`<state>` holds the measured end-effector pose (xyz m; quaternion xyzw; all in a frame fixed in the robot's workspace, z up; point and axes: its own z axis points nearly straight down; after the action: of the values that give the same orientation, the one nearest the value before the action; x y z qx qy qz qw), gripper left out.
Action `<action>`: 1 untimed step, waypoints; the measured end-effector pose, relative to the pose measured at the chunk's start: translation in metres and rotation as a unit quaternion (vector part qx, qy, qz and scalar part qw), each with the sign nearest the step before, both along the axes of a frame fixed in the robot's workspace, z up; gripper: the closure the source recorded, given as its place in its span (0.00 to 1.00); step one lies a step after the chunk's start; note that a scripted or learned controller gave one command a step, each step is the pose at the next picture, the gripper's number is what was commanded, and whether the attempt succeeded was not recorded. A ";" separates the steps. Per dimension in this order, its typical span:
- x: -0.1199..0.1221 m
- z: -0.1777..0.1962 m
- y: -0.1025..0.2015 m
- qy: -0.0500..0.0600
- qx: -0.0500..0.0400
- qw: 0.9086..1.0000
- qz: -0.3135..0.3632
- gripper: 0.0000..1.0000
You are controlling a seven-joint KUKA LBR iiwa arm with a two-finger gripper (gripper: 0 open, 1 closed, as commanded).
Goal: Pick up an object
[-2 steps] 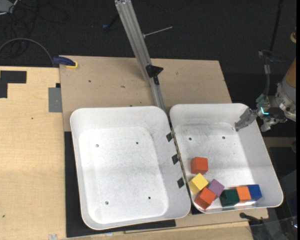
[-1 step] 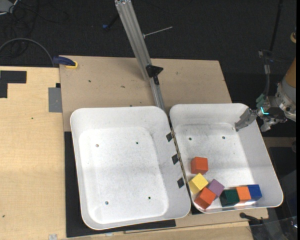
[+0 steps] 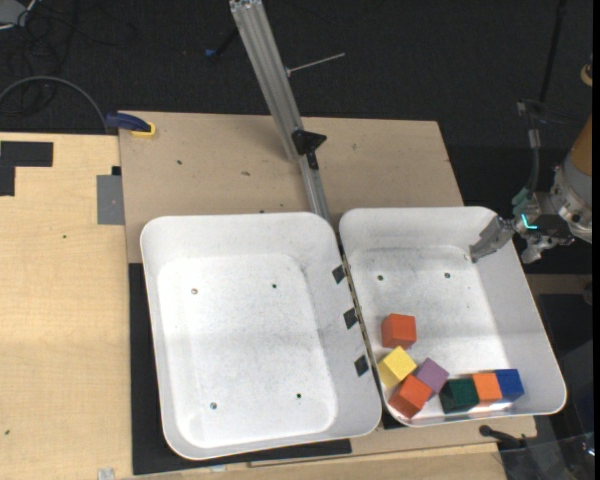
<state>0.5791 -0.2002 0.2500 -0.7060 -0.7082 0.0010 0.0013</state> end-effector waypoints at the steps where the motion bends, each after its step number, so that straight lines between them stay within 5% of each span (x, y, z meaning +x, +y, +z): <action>1: -0.075 -0.119 0.071 0.001 0.001 1.000 -0.003 0.00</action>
<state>0.5037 -0.1296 0.1308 -0.7083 -0.7059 0.0011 0.0029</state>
